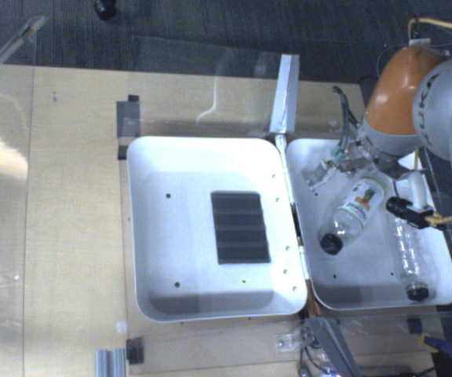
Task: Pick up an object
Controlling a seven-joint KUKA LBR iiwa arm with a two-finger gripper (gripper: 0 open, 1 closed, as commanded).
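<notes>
I am over the back part of the right bin [446,285], coming in from the right side. My gripper [337,162] is low near the bin's back left corner, but from this camera I cannot tell how my jaws stand, or if something is between them. Just in front of me lies a clear bottle [355,213] with a dark cap (the cap points to the front left), tilted on the bin floor. A second clear bottle [409,264] lies along the right wall. In the left bin [155,210] rests a dark ribbed pad [241,227].
</notes>
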